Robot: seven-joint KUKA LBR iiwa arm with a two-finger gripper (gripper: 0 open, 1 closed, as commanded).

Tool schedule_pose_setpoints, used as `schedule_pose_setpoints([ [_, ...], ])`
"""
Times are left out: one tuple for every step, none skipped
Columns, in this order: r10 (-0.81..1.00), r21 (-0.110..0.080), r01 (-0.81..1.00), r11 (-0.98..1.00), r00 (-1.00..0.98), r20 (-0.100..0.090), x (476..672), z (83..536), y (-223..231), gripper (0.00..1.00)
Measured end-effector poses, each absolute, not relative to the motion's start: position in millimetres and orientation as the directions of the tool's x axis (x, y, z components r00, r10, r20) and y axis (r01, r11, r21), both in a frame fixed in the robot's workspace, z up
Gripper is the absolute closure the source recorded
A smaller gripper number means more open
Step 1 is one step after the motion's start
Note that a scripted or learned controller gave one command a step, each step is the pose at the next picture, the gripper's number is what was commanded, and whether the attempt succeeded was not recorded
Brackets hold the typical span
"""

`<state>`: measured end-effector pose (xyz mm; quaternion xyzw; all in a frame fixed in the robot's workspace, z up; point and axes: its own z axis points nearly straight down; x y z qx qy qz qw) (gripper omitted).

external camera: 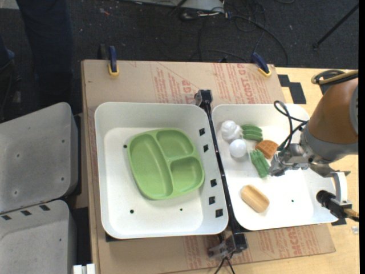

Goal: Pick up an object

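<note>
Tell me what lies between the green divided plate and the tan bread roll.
In the camera view, the black divider where the two bin walls meet lies between the green divided plate and the tan bread roll.

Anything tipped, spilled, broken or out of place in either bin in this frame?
Nothing stands out. The green divided plate lies flat in the left bin. The toy foods sit inside the right bin, clustered beside the end effector, with the bread roll apart, nearer the front.
</note>
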<state>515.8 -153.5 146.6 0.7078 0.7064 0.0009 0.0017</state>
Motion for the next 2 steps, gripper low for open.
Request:
schedule_pose_setpoints([
  [1.0,0.005,1.0,0.001,-0.001,-0.002,520.0,194.2,-162.5,1.0],
  [1.0,0.003,1.0,0.002,-0.002,-0.001,520.8,212.2,-162.6,1.0],
])
